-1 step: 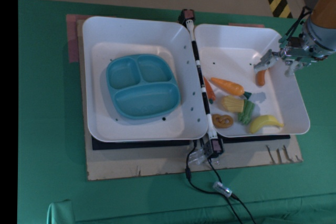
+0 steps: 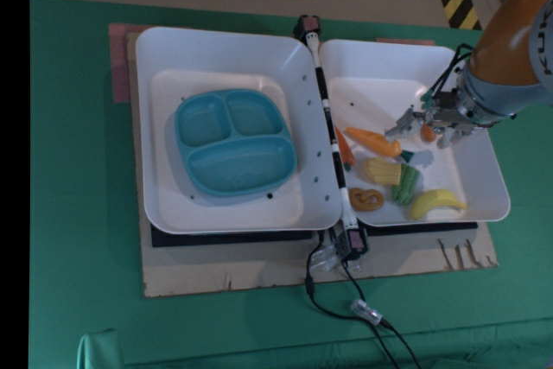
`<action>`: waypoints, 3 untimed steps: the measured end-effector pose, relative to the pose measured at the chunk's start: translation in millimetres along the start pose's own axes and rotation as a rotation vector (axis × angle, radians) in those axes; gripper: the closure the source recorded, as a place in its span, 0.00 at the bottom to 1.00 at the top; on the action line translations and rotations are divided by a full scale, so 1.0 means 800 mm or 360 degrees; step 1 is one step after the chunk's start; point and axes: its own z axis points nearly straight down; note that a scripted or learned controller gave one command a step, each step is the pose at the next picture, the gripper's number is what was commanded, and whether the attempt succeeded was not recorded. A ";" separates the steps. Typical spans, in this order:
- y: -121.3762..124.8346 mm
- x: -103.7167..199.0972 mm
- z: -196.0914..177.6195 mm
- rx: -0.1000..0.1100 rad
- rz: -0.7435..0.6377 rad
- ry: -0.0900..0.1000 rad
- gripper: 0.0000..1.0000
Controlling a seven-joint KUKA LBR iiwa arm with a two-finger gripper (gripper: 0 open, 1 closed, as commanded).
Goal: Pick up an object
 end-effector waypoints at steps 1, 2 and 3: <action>0.002 -0.001 -0.015 -0.0011 0.0005 -0.0002 1.00; 0.002 0.000 -0.015 -0.0011 0.0005 -0.0002 0.00; 0.004 -0.002 -0.029 -0.0018 0.0010 -0.0006 1.00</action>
